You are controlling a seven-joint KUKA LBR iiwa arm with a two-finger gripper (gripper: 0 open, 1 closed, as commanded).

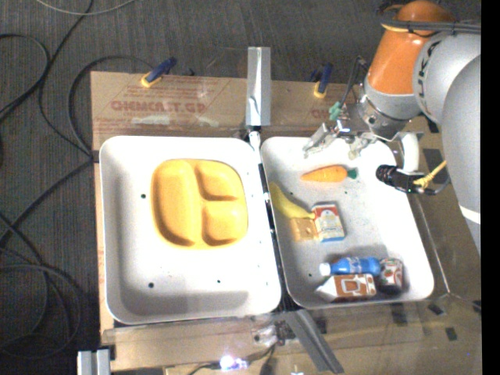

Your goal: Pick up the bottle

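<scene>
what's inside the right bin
The right bin holds a carrot, a banana, a small carton, a blue-labelled bottle, an orange-brown carton and a can. The gripper covers the back rim.

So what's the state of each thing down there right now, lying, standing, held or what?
Bottle: lying on its side in the right bin, untouched.
Carrot: lying flat, just below the gripper, not held.
Banana: lying along the bin's left wall.
Small carton: lying flat mid-bin.
Orange-brown carton: lying beside the bottle.
Can: on its side in the corner.
Yellow tray: resting face up in the left bin.
</scene>
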